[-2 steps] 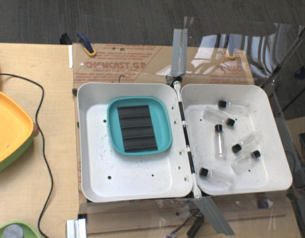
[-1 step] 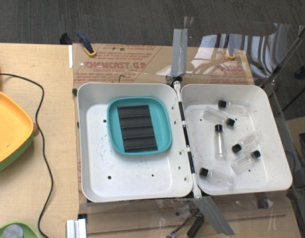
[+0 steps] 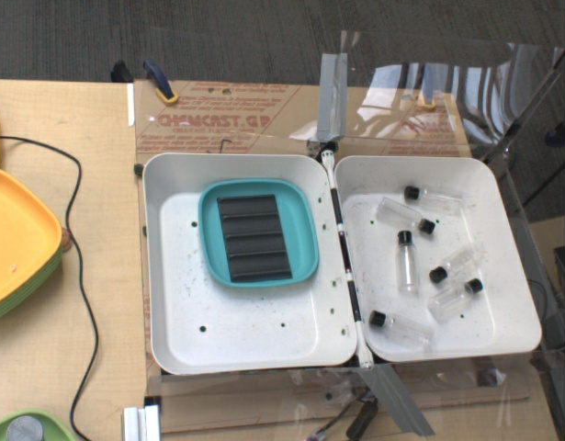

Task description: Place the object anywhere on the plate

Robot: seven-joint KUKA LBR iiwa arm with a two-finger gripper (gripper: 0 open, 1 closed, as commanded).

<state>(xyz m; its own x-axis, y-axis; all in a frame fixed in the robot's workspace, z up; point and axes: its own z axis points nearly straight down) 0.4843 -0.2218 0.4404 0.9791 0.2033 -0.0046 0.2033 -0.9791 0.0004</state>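
A yellow dish (image 3: 16, 237) and black cable (image 3: 75, 274) lie left of the cardboard sheet (image 3: 227, 118).

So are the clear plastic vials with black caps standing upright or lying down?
Lying down. The clear black-capped vials rest on their sides, scattered across the right white bin, caps pointing different ways.

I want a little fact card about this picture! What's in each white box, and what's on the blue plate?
left bin: holds a teal plate
on the plate: a dark ribbed rectangular block, lying flat in the middle
right bin: several clear vials with black caps, scattered and lying at different angles
vials on the plate: none yet
beside the bins: yellow dish at the left edge, black cable across the bench
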